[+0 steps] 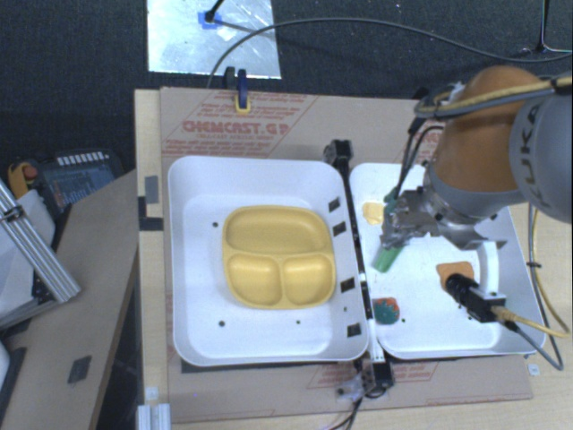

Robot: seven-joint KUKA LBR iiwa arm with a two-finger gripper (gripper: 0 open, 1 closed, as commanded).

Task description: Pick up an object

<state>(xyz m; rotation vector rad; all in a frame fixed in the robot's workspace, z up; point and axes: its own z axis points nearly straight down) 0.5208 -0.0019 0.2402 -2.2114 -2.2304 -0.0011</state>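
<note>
Bench w/ a cardboard sheet (233, 124) carries two white bins mid-frame: the left bin (192, 267) has a yellow divided tray (277, 256), the right bin (430, 330) has small items. The gripper (394, 238) is over the right bin's upper-left part, its tip at the top end of a green piece (386, 259) slanting down-left; open or shut, can't tell. Nearby: pale yellow bit (372, 211) above-left, orange piece (455, 271) to the right, teal-red ball (386, 310) near the bin's bottom-left.
</note>
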